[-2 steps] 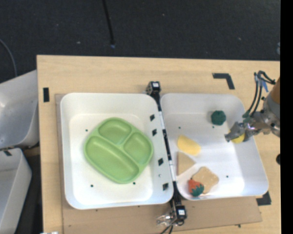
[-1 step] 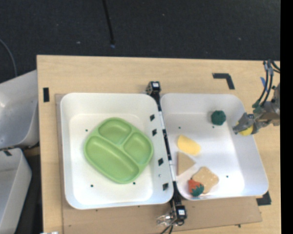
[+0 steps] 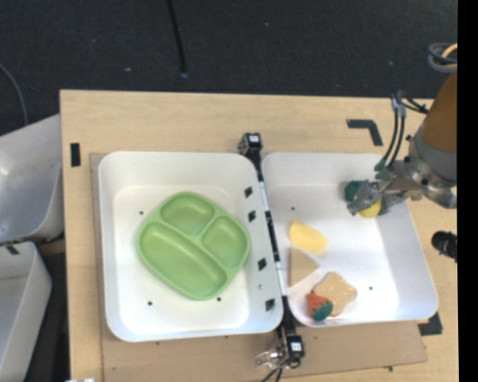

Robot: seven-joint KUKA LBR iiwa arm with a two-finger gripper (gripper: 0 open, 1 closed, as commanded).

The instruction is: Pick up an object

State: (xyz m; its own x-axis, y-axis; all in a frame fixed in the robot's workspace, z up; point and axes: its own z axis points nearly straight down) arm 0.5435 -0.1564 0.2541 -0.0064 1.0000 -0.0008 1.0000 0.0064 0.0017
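Observation:
My gripper [image 3: 366, 198] hangs over the upper right part of the right bin [image 3: 398, 293]. A small dark green and yellow object [image 3: 358, 194] sits between its fingers, and the gripper is shut on it. Lower in the same bin lie a pale yellow lump [image 3: 308, 236], a tan wedge [image 3: 301, 267] and a tan piece [image 3: 337, 290]. A small red and green item [image 3: 318, 305] rests against the tan piece near the bin's front left corner.
A green divided plate [image 3: 193, 245] lies in the middle of the left bin [image 3: 119, 309]. The raised divider [image 3: 263, 229] between the bins carries small black clips. The grey arm with its orange band [image 3: 440, 126] enters from the right.

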